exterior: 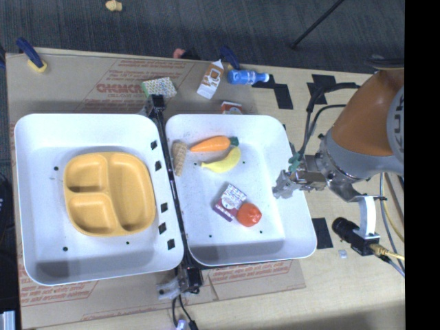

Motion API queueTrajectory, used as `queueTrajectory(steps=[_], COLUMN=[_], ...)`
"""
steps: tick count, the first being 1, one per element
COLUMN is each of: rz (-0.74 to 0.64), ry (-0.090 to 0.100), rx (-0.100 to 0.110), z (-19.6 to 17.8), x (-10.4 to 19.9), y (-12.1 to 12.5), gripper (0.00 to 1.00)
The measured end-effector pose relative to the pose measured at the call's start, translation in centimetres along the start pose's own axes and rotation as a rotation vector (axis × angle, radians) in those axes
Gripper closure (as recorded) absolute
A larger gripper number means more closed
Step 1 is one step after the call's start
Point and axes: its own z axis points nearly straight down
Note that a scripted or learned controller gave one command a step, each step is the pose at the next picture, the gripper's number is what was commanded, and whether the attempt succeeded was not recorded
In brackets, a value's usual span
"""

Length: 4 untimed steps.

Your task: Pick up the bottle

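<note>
Approach step: gripper (pixel 283 188) at right bin (pixel 292 218) edge, jaws' state I can't tell; need reach to bottle (pixel 245 78) on worktop (pixel 330 280).

The bottle (pixel 247 78) lies on the counter (pixel 330 273) beyond the right bin's (pixel 275 126) far rim, open above. A carton (pixel 210 80) sits just beside it on the left, black tape patches (pixel 282 95) to its right.
</note>
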Motion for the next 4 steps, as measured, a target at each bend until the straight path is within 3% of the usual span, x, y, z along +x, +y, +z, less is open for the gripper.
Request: queueTrajectory(steps=[2, 3, 4], rz=[0.223, -0.168, 0.293], ry=[0.001, 0.001, 0.000], rx=[0.001, 0.001, 0.000], z=[1.5, -0.1, 0.1], x=[-2.8, -1.0, -3.6], y=[-0.1, -0.1, 0.0], gripper=[1.00, 1.00, 1.00])
